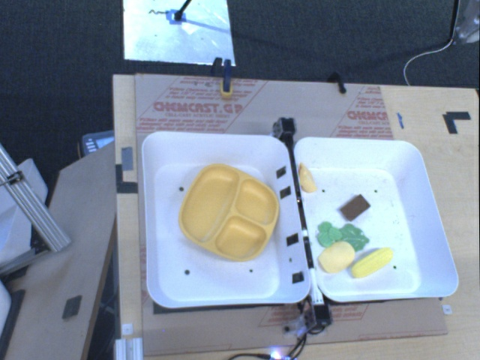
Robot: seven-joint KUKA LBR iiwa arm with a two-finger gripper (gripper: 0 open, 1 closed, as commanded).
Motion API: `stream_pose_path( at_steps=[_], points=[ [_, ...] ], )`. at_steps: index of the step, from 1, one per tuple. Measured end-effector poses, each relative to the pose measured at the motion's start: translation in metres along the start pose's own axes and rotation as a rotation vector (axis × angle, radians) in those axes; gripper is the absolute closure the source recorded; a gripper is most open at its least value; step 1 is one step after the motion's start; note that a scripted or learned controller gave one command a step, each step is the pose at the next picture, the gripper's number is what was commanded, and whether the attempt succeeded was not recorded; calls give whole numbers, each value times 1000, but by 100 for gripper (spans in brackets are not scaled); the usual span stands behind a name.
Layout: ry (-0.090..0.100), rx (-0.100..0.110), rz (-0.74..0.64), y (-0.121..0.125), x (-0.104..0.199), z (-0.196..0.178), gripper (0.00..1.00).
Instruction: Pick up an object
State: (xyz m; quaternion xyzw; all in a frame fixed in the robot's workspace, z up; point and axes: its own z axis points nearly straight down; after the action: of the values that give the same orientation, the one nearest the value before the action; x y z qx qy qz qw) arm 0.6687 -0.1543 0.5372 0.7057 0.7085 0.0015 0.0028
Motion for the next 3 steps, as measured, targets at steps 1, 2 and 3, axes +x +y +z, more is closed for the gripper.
stream_pose_path(
  at_steps=[1,2,3],
  points=[
    [-1,6,7,-1,-56,33,100],
    [-1,1,-1,0,-51,0,100],
    [6,3,-14,1,84,1,100]
  ],
)
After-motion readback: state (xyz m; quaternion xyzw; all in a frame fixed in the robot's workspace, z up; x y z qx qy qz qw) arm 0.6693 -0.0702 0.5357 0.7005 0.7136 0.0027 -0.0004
